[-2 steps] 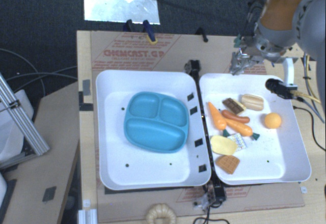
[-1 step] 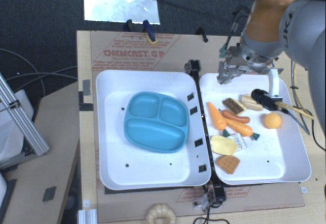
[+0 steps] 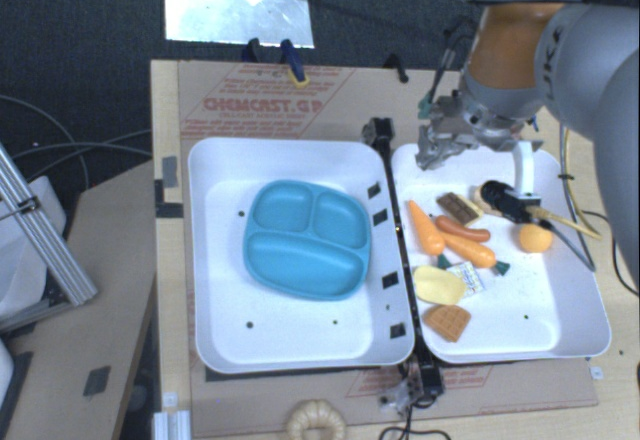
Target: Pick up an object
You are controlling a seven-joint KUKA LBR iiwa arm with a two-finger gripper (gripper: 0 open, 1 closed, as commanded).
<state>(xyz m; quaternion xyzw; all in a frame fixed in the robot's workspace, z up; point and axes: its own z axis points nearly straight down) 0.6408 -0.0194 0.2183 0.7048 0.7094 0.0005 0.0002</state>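
Note:
My gripper (image 3: 432, 156) hangs over the back left corner of the right bin (image 3: 575, 323), beneath the grey wrist with its orange band. Toy food lies in front of it and apart from it: a brown bar (image 3: 457, 205), a red sausage (image 3: 463, 225), a carrot (image 3: 425, 229) and a second orange piece (image 3: 472, 251). Nearer the front lie a pale yellow piece (image 3: 438, 285), a small wrapped packet (image 3: 469, 276) and a brown waffle (image 3: 447, 321). An orange ball (image 3: 535, 239) rests to the right.
The left bin (image 3: 215, 328) holds a blue divided plate (image 3: 308, 238). A black-clipped divider (image 3: 393, 228) runs between the two bins. Both bins stand on a cardboard sheet (image 3: 260, 98).

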